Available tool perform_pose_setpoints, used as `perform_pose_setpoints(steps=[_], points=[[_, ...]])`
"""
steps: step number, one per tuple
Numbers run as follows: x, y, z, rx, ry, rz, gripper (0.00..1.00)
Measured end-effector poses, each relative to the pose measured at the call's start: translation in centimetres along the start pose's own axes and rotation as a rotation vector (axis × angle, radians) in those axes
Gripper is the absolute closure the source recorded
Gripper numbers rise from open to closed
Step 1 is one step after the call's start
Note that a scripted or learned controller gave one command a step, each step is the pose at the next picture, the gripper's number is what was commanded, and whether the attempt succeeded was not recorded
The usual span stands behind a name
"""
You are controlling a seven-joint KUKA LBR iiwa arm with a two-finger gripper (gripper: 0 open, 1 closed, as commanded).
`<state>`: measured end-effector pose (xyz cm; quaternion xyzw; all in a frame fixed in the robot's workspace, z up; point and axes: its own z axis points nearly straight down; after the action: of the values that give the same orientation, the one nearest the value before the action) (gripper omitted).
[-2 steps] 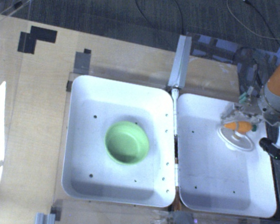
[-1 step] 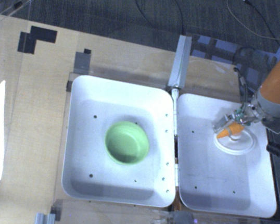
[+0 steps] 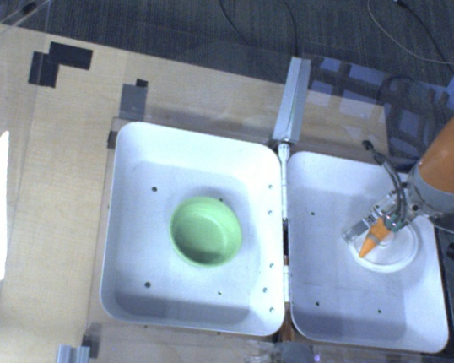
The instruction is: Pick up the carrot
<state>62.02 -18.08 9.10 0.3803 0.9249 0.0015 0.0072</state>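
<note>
Gripper point(image 3: 376, 229) on carrot point(image 3: 372, 240), right white bin point(image 3: 319, 302), wooden bench point(image 3: 54, 192).

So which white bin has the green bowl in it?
The left bin holds the green bowl, near its middle. The right bin has a white plate instead, with the orange carrot between the gripper's fingers.
</note>
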Motion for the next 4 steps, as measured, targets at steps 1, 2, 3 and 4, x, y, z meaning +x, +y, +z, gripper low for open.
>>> perform_pose_setpoints(steps=[1,2,3,4], points=[[-0.2,0.4,-1.4,-0.008,-0.009,0.000,1.00],[2.9,4.4,-10.4,-0.001,0.001,-0.116,1.00],[2.9,4.4,-10.3,-0.001,0.002,-0.115,0.00],[1.8,0.6,-0.4,0.000,0.002,-0.229,0.00]])
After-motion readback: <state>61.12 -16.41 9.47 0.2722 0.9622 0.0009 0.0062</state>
